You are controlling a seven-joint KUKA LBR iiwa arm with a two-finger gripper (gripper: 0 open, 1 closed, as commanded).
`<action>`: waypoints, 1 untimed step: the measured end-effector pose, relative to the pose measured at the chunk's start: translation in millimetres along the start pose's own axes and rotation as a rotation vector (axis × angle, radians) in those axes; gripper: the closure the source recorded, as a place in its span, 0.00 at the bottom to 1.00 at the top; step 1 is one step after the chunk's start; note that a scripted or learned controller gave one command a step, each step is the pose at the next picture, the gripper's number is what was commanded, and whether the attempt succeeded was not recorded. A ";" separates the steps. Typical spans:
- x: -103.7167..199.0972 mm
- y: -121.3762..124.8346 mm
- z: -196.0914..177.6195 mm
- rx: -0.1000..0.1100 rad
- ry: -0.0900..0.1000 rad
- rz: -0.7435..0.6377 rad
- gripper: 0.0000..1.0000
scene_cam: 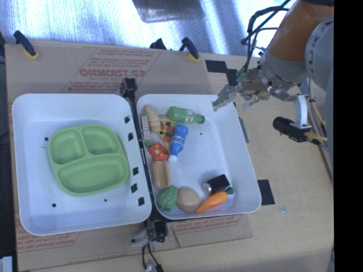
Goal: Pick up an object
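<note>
Camera view shows us the gripper [228,98] above the far right corner of the right bin [241,152], its fingers spread with nothing between them. The objects lie below: a green bottle [184,115], a blue bottle [178,141] and a carrot [212,202] beside a small black item [217,182]. We judge the crowding along the bin's left wall risky; fingers descending there could jam on neighbours or nudge a bottle rolling. We cannot make out the toys packed beneath the bottles, and the arm's upper part is cut off.
</note>
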State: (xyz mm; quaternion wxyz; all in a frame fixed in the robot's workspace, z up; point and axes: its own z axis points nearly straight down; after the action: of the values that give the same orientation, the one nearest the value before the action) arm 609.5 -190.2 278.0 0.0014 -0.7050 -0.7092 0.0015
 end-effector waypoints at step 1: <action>35.8 15.2 121.7 0.004 0.002 -0.002 0.00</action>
State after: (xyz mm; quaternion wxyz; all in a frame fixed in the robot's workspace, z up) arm 624.0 -154.3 156.2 0.0036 -0.7045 -0.7097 0.0023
